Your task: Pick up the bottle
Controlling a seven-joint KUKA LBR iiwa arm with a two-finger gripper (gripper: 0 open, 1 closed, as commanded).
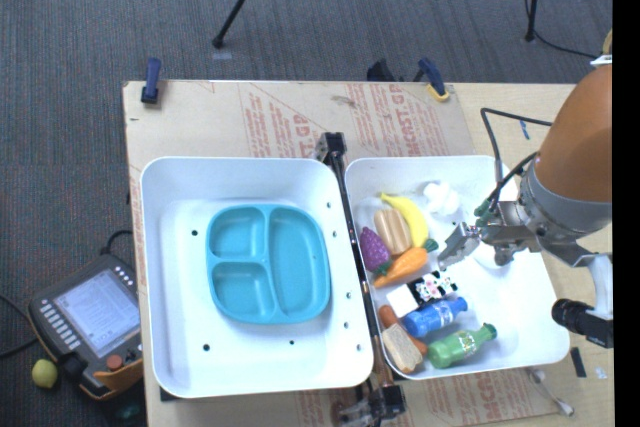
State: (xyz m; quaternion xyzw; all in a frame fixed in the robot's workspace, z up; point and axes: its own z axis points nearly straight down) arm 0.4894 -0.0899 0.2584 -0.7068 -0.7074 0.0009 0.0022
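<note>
Two bottles lie in the right bin (530, 340) near its front edge. The blue bottle (435, 317) lies on its side with its white cap to the right. Just in front of it lies the green bottle (462, 345), its cap also to the right. My gripper (472, 245) hangs over the middle of the right bin, behind both bottles and apart from them. It looks open, with nothing between its fingers.
The right bin also holds a banana (405, 215), purple grapes (373, 248), a carrot (402, 267), a black-and-white toy (432, 288) and a bread slice (403, 350), crowded by the bottles. A cyan divided plate (268, 262) lies in the left bin (170, 215).
</note>
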